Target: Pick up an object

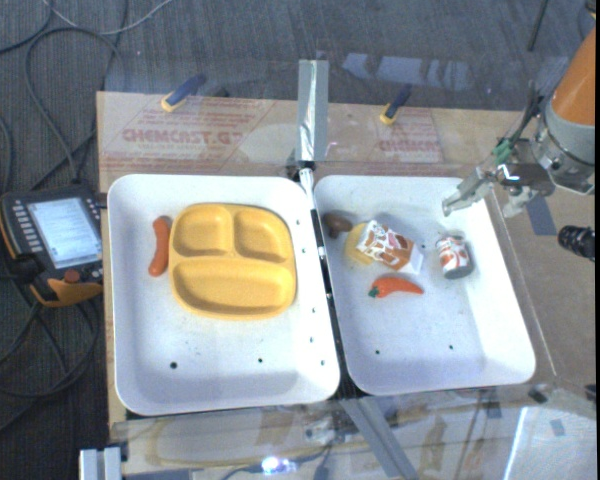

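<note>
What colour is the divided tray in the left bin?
The divided tray is yellow-orange, plain with no pattern, seen clearly in the camera view.

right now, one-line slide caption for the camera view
Gripper above the right bin near a small can; yellow tray in left bin.

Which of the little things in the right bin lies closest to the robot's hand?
The small red-and-white can, just below the hand; the packet, red pepper and brown lump lie farther left.
</note>
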`<state>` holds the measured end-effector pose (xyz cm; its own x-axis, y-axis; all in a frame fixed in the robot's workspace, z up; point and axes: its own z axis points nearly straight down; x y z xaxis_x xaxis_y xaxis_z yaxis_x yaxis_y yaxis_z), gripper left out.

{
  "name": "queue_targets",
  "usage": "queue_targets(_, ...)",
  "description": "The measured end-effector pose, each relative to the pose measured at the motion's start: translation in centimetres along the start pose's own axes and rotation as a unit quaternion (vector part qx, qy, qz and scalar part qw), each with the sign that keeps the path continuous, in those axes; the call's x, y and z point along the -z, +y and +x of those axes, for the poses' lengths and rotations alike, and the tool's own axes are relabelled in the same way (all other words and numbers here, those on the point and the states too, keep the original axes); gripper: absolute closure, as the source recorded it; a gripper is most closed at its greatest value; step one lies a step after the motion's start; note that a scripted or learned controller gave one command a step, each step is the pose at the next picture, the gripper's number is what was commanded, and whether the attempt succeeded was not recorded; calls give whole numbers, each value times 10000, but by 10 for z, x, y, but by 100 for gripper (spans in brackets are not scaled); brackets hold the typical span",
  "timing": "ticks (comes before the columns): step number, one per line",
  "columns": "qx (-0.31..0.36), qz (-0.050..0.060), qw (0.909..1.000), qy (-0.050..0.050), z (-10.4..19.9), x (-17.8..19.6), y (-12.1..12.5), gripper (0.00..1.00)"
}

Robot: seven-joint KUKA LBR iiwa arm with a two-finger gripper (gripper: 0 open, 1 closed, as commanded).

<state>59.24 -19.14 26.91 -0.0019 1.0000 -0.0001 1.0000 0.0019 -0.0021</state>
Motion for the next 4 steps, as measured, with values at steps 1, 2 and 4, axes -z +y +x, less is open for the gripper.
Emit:
queue_targets(1,673,2,9977,-5,-29,-100,-9,0)
queue_targets(2,820,-43,9966,36,-23,-172,9,0)
queue_targets(4,1079,-14,9942,-15,0,-57,77,100)
